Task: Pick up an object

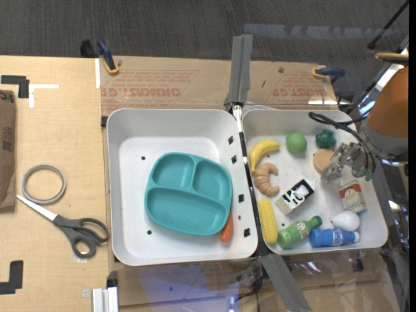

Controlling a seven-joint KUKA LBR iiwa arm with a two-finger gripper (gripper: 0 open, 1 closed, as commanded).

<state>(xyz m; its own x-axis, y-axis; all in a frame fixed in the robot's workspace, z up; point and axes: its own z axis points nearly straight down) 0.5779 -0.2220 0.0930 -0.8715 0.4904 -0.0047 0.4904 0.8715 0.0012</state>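
1. Bench: brown cardboard (162,83) with mirrored red print, unreadable, behind two white bins; scissors (68,226) and tape roll (43,183) left.
2. Left bin (123,174): one teal divided plate (188,195), one carrot (226,229) at its right edge.
3. Right bin (374,229): one banana (262,152), croissant (266,177), corn cob (267,218), lime (296,142), green bottle (298,232), blue bottle (333,237), egg (345,221), carton (351,197); labels illegible.
4. Gripper (346,163) low near right bin's back right corner; finger opening, contents: cannot tell.
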